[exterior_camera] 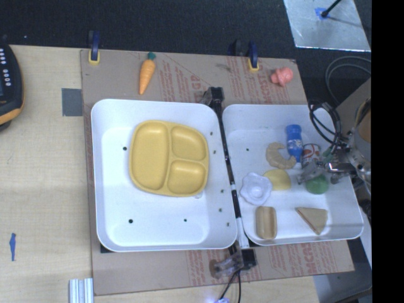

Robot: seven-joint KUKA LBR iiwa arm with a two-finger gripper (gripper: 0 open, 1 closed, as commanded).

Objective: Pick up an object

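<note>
My gripper (320, 168) reaches in from the right edge and hangs low over the right side of the right bin (249, 122). A green round object (317, 184) lies directly under it, partly covered by it; whether they touch is unclear. Just left of the gripper are a blue bottle (293, 141), a beige ring-shaped piece (278, 154) and a yellow lemon-like object (278, 180). A clear plastic cup (255, 188), a tan bread-like piece (266, 222) and a tan wedge (312, 218) lie nearer the bin's front.
The left bin (113, 219) holds a yellow divided plate (169, 158). A toy carrot (146, 74) and a pink object (282, 76) lie on the board behind the bins. Black cables (325, 122) loop beside the arm at the right. A dark device (7, 84) sits at the far left.
</note>
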